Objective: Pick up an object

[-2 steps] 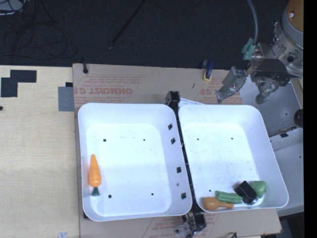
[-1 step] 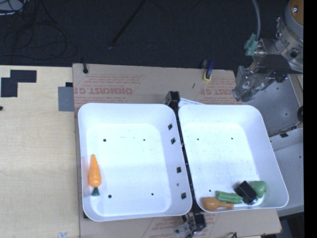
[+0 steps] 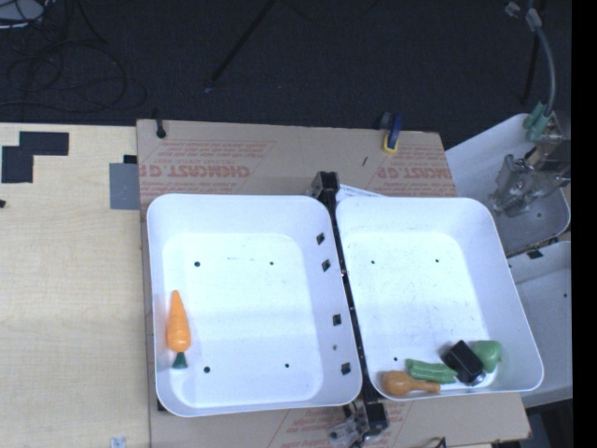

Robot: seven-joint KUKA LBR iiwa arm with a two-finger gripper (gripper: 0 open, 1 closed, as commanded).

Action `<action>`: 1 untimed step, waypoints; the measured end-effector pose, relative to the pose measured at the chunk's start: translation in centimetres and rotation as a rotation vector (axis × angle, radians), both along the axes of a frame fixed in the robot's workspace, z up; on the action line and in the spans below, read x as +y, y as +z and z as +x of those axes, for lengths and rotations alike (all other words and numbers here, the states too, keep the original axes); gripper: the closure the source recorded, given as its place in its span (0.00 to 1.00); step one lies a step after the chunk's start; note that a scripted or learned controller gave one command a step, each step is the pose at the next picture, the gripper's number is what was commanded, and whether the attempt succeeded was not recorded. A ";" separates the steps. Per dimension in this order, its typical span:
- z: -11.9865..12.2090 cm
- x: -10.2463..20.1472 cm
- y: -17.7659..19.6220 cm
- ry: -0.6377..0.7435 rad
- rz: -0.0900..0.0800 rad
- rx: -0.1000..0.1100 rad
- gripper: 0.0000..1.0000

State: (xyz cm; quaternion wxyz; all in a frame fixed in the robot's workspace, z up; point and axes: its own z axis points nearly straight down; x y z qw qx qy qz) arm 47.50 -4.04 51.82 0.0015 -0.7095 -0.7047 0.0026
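A toy carrot [image 3: 177, 323] lies alone against the left bin's [image 3: 233, 215] left wall; light, stiff and likely slick, best gripped across its middle; a cluster crowds the right bin's [image 3: 420, 215] near corner; the fingers' state cannot be told.

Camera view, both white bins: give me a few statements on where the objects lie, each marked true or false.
1. The toy carrot lies in the left bin, near its left wall. True.
2. The black block sits in the left bin. False: it sits in the right bin, at the near right corner.
3. A green piece lies beside the black block. True.
4. The orange pear-shaped piece lies at the far edge of the right bin. False: it lies at the near edge.
5. The carrot touches the black block. False: they lie in separate bins.
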 end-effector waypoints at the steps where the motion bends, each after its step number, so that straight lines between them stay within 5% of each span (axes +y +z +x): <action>1: 0.1 4.8 2.0 0.012 0.002 -0.004 1.00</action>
